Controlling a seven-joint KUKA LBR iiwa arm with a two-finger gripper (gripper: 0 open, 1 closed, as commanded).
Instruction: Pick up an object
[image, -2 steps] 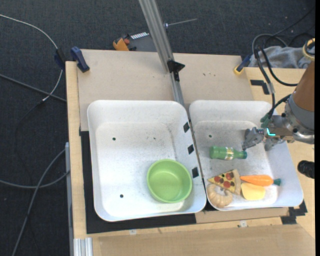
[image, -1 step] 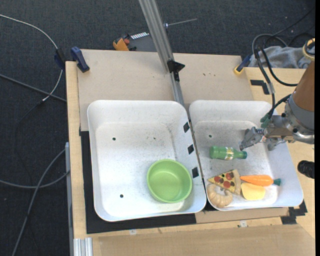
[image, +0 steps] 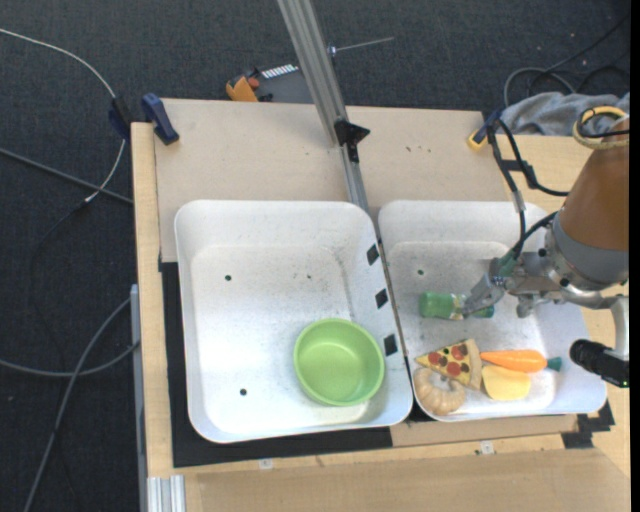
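In the right bin (image: 440, 235) a small green object (image: 437, 305) lies on its side near the middle. My gripper (image: 481, 299) is low over the green object's right end and touches or overlaps it. Nearer the front of this bin lie a toy pizza slice (image: 452, 361), an orange carrot (image: 513, 359), a yellow piece (image: 507, 385) and a pale tan pastry-like toy (image: 438, 394), packed close together. The grey arm with its orange band (image: 603, 205) comes in from the right above the bin's right side.
The left bin (image: 250, 250) holds a light green bowl (image: 338, 361) at its front right. A metal pole (image: 320, 75) slants across the back, over the gap between the bins. Cables and a cloth (image: 555, 105) lie at the back right of the bench.
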